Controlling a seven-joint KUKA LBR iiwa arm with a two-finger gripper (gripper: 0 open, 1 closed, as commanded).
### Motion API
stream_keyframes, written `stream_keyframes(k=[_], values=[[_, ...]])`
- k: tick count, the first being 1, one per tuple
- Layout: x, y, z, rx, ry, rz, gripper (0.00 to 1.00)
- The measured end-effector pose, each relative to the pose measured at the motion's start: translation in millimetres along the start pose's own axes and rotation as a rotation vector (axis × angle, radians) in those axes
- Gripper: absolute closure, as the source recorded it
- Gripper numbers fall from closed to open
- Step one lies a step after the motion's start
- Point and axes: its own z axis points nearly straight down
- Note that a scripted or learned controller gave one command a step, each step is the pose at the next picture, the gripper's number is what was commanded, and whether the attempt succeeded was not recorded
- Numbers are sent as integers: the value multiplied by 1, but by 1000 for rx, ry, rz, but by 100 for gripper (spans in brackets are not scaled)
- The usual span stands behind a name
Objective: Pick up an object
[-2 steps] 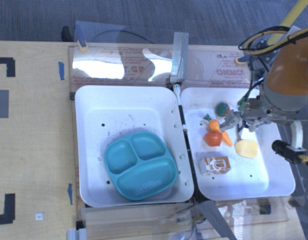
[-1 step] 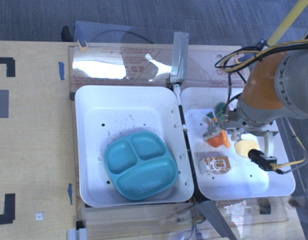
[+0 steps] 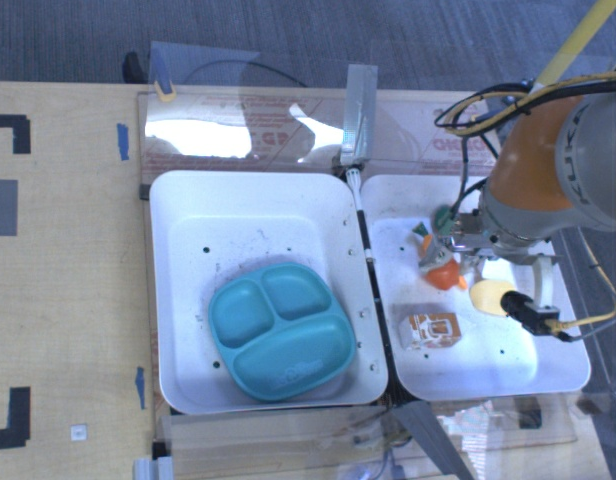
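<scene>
A pale wooden desk [image 3: 58, 298] with strips of blue tape and black marks carries two shallow white bins side by side, with a clear plastic sheet standing behind them and grey floor beyond. The left bin [image 3: 178, 218] holds a teal divided plate [image 3: 280, 330], lying toward its front. The right bin [image 3: 558, 368] holds the small things on offer: an orange piece [image 3: 445, 277] near the middle, a pale yellow rounded object [image 3: 489, 296] just beside it to the right, a small brown and white packet [image 3: 431, 329] lying flat in front of them, and a bit of green and orange [image 3: 422, 234] behind. The grey arm [image 3: 563, 173], with its orange band, reaches in from the right and hangs over the back half of this bin, its claw [image 3: 466, 250] low over the cluster, close above the orange piece. Whether the claw is open or closed I cannot tell; the wrist and cables hide that part. No object can be seen lifted or held: each one appears to rest on the bin floor. So the task looks to be at its approach stage, the arm positioned over a likely target, with the grasp and the lift both left to do.
</scene>
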Motion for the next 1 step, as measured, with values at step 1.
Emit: stream_keyframes(k=[1], values=[[81, -50, -73, -3, 3, 39, 100]])
